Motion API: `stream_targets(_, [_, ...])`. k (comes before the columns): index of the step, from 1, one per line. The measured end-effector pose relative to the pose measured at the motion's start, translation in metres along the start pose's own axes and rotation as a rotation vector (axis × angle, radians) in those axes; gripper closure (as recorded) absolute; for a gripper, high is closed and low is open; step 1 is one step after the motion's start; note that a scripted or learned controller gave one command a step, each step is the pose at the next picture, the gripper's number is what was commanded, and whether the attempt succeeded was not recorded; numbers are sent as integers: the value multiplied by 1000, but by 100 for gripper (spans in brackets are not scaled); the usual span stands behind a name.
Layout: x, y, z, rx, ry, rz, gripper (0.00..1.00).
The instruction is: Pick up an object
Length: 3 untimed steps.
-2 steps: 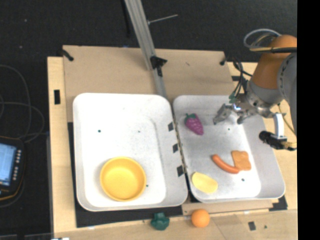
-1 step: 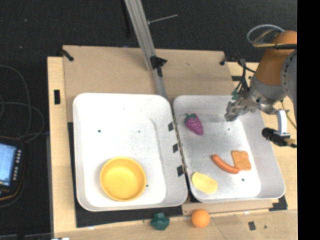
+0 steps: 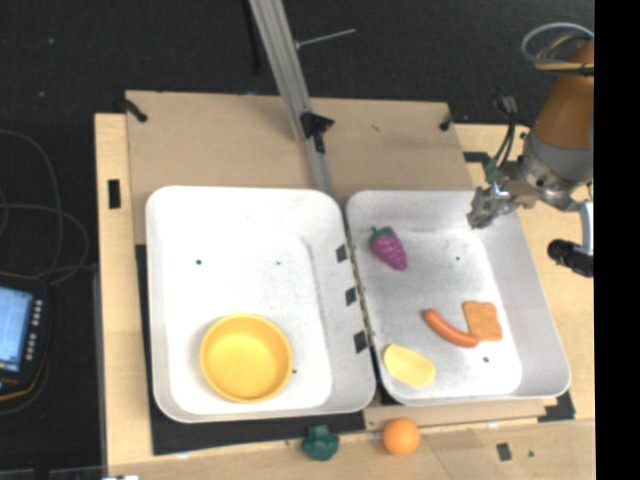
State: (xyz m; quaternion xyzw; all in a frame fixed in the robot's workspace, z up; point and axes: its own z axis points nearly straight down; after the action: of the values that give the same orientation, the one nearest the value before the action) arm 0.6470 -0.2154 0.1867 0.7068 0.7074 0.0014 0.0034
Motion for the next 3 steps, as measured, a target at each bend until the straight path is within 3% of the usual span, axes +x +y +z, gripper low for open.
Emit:
stream_targets(1, [-2,2,-43,0,0,-2,100])
stream_targets(3, [87,-18,-39,7,3,-4,100])
